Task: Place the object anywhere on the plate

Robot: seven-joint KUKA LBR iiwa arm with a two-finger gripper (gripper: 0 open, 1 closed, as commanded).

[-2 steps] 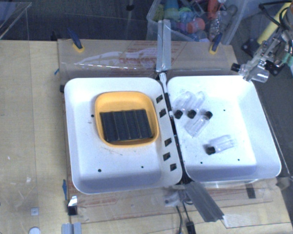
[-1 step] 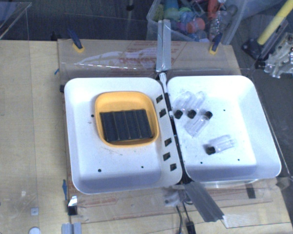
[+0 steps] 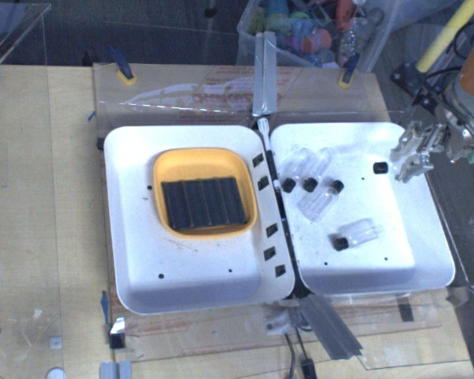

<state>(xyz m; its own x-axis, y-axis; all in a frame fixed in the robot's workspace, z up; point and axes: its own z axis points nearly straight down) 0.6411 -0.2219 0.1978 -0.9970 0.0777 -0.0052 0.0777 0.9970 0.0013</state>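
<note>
A yellow plate sits in the left bin with a dark ribbed slab lying on it. Several clear small bottles with black caps lie in the right bin. A cluster of bottles sits near the divider. One bottle lies alone toward the front. A single black cap shows near the right side. My gripper hangs over the right bin's far right edge, just right of that cap and well away from the plate.
A metal divider with black clips runs between the two bins. A clear tub of coloured toys stands behind the bench. Cables and a yellow tube hang at the upper right near the arm.
</note>
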